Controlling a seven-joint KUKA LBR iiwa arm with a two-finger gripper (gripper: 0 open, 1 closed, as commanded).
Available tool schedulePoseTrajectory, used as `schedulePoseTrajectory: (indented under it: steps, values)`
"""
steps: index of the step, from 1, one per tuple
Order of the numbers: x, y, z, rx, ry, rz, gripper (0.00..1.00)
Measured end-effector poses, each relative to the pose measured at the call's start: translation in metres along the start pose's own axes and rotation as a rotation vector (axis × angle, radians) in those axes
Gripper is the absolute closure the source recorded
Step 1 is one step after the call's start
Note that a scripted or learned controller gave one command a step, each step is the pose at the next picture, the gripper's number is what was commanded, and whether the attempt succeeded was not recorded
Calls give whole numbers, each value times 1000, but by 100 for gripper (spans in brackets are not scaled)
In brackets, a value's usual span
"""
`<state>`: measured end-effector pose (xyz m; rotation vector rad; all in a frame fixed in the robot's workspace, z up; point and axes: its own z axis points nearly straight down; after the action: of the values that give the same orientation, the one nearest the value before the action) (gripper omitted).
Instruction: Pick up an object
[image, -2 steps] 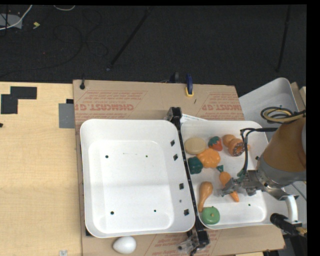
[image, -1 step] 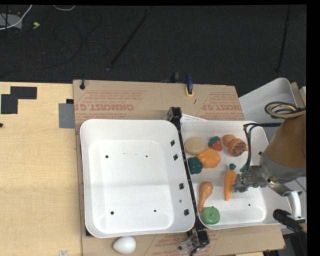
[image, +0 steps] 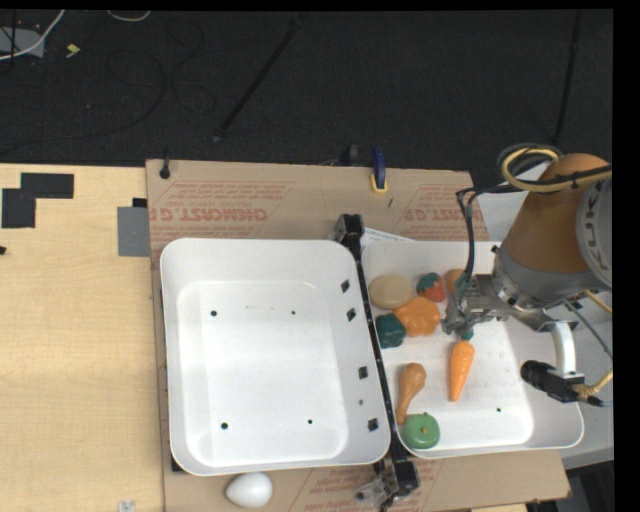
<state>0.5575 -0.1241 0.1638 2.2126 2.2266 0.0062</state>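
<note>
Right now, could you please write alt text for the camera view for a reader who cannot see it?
A grey and orange robot arm reaches from the right over the right bin, its gripper just above an orange carrot. Toy foods cluster in that bin: a tan round piece, an orange lump, a pear-shaped piece and a green round piece. A white egg lies outside the left bin.

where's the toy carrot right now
The toy carrot lies in the right bin, near its middle, just below the gripper, with the tan gourd-shaped toy to its left.
</note>
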Motion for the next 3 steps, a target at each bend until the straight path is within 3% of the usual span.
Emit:
schedulePoseTrajectory:
  steps: [1, 2, 3]
  values:
    - [-2, -4, 3, 8, 0, 6, 0]
    - [2, -1, 57, -10, -3, 4, 0]
    - [-28, -31, 70, -9, -11, 10, 0]
